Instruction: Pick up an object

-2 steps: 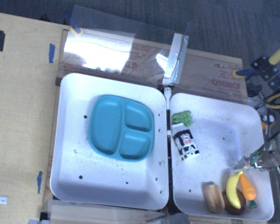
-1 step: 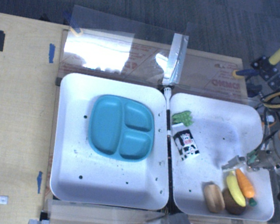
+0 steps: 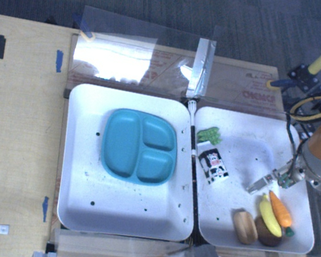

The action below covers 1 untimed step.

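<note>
Lowest in my frame, potato, banana, carrot; just above them I see gripper slightly open, holding nothing.

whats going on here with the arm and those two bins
A grey robot arm reaches in from the right, its end effector low over the right bin, with nothing visibly between its fingers. Just below it a banana, carrot, brown kiwi-like fruit and tan piece cluster in the bin's near right corner. A small cow-print carton and green item lie by the divider. The left bin holds a blue divided plate.
</note>
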Tool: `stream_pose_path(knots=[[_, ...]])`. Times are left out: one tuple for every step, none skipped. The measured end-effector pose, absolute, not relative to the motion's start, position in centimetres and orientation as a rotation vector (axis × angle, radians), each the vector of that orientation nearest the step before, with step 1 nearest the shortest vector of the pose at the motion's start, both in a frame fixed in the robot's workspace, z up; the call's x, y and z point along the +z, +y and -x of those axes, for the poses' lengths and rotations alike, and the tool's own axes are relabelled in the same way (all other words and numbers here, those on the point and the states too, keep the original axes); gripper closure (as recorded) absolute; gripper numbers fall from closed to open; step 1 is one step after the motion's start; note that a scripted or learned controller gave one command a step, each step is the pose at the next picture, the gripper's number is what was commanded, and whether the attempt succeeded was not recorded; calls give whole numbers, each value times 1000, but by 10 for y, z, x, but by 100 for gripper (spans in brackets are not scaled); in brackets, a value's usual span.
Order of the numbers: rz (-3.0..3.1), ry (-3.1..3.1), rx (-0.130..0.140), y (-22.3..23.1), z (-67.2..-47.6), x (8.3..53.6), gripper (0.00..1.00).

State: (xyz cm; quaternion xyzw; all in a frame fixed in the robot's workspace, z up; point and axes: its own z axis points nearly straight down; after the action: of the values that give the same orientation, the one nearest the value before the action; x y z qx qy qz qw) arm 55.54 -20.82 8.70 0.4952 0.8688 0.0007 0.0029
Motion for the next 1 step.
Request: stream_pose_path(knots=[[-1710, 2632, 19, -215, -522, 88, 0]])
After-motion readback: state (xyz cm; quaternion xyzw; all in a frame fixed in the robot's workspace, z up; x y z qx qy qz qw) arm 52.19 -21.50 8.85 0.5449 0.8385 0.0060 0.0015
